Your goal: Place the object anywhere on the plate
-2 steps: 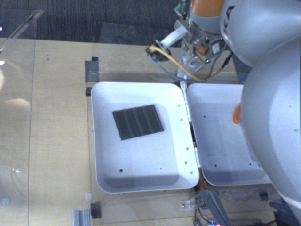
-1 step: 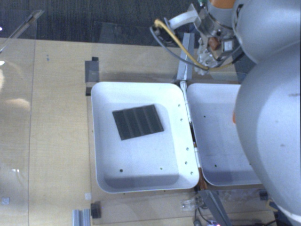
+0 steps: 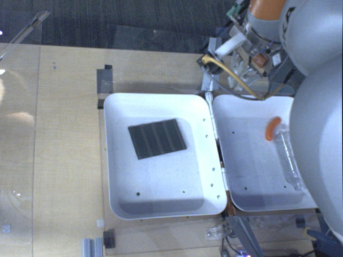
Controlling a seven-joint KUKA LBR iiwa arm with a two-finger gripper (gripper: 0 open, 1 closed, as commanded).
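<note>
Small orange rounded obj (image 3: 273,128) lies on smooth white floor of right bin (image 3: 241,159), touching a clear plastic tube (image 3: 288,157), w/ dark ribbed rectangular plate (image 3: 157,138) flat in left bin (image 3: 123,186); gripper (image 3: 244,58) above bins' far edge.

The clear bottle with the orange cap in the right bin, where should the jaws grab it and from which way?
Probably at mid-body, coming straight down from above. The bottle lies flat on the right bin's floor, orange cap toward the far wall, long axis running far to near. Set the jaws across its narrow width, not along it. The clear round body may slip or roll, so centre the grip.
</note>
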